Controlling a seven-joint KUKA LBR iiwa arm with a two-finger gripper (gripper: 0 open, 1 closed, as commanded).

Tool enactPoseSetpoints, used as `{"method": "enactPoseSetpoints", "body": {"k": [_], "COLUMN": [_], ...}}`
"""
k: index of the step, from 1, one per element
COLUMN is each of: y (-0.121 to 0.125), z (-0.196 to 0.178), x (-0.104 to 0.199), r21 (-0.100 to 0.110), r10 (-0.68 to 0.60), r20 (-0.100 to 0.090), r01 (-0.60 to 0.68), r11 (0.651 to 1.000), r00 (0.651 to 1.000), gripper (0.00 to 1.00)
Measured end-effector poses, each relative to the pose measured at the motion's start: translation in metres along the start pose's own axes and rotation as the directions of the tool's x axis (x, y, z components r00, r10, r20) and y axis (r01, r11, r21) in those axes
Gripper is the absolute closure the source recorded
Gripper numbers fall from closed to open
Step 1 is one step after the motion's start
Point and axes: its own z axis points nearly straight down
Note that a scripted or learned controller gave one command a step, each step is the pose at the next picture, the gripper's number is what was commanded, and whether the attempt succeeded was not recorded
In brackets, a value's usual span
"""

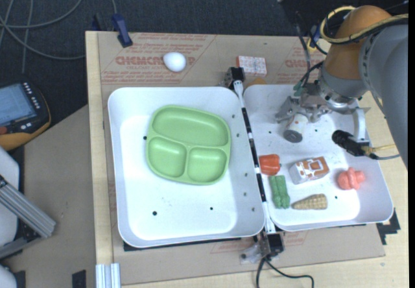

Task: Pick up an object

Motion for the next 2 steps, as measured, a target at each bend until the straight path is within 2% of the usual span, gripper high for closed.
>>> {"method": "enactPoseSetpoints", "body": {"k": [1, 2], "y": [0.0012, 0.0011], "z": [-0.0114, -0.0112], "x": [0.0001, 0.0001], "r21": [-0.004, -0.003], "r10": [-0.002, -0.002], "r20": [0.002, 0.002], "r01": [0.002, 0.002], "r11": [1.000, 1.000], "r00": [1.000, 1.000], "gripper": [1.00, 0.00]}}
